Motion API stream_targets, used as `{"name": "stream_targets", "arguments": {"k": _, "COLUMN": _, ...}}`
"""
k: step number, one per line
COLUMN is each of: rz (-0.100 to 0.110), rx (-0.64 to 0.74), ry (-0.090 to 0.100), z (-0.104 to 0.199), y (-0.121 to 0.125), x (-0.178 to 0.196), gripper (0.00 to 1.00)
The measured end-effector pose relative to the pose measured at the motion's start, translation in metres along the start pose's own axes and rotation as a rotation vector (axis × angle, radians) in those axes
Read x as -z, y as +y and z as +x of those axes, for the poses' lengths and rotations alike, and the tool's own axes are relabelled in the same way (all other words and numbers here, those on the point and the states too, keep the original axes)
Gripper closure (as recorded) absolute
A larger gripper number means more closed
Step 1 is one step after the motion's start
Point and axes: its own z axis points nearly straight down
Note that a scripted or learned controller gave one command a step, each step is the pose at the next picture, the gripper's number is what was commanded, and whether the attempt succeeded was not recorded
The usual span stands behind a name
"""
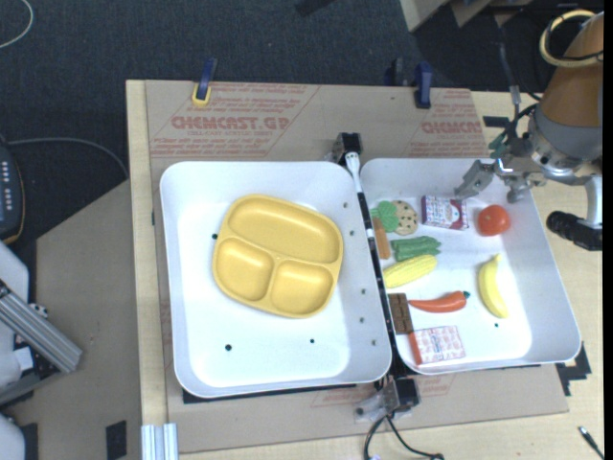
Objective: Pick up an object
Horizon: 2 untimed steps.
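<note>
The right bin [546,257] holds several toy foods. There is a red tomato [493,219], a pink and white packet [445,212], a cookie [403,218], a green pepper [415,248], a corn cob [409,270], a banana [492,287], a red chili [439,302], a brown bar [397,312] and a second pink packet [437,344]. My gripper [493,184] hangs over the bin's far right part, just above and behind the tomato. It is open, with nothing between its fingers [470,179].
The left bin [192,343] holds a yellow divided plate [276,255]. A black hinge strip [369,257] runs between the bins. Clamps [202,92] sit at the board's far edge, and the arm's orange band [575,84] rises at the right.
</note>
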Motion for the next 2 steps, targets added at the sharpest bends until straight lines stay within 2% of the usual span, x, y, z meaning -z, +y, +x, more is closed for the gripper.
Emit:
{"name": "stream_targets", "arguments": {"k": 1, "rz": 0.000, "rx": 0.000, "ry": 0.001, "z": 0.003, "y": 0.000, "x": -0.041, "gripper": 0.00}}
{"name": "stream_targets", "arguments": {"k": 2, "rz": -0.005, "rx": 0.001, "ry": 0.000, "z": 0.004, "y": 0.001, "x": -0.058, "gripper": 0.00}}
